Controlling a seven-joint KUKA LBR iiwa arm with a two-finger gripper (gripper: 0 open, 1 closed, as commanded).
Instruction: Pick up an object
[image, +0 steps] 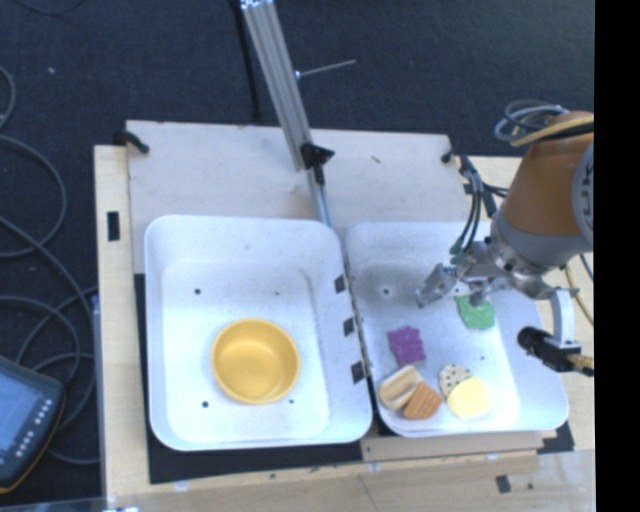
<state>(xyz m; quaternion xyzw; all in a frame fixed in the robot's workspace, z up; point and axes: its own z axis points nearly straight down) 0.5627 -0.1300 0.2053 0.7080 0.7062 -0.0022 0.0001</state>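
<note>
Gripper over your right bin
You saw it hang just left of the green piece; you could not tell how its fingers stood.

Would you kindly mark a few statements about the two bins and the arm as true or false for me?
1. The round yellow bowl sits in the left white bin. True.
2. The small purple block lies in the left bin. False: it lies in the right white bin.
3. The pincer hangs over the right bin. True.
4. The green lump lies next to the bowl. False: it is in the right bin, just below the pincer.
5. A pale yellow round piece lies near the right bin's front edge. True.
</note>
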